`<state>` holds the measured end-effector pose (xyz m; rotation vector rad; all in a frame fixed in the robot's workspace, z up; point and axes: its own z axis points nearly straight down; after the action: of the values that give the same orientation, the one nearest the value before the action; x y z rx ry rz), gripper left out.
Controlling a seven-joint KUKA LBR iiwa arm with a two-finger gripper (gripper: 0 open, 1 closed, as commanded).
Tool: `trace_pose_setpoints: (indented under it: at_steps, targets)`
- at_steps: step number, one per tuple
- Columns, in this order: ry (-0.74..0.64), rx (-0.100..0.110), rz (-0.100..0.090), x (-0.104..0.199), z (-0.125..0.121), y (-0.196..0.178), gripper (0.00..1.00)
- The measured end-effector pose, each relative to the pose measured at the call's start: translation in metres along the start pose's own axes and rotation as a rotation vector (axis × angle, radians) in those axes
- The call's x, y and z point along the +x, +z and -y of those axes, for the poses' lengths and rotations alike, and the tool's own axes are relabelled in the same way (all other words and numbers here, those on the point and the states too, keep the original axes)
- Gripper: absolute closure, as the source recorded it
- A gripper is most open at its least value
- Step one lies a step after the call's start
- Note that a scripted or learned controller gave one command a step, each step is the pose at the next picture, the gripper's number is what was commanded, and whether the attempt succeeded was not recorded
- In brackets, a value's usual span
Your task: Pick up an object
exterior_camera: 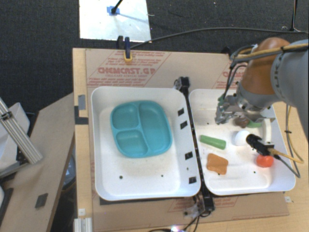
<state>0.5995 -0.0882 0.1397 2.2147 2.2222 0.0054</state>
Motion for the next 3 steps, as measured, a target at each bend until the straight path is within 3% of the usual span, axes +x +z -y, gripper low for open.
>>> trace_pose_setpoints:
  at_steps: [2,3]
  targets:
    - [-0.002,-0.002,0.000,0.013,-0.003,-0.111,1.00]
    - [-0.005,0.004,-0.002,0.061,0.011,-0.117,1.00]
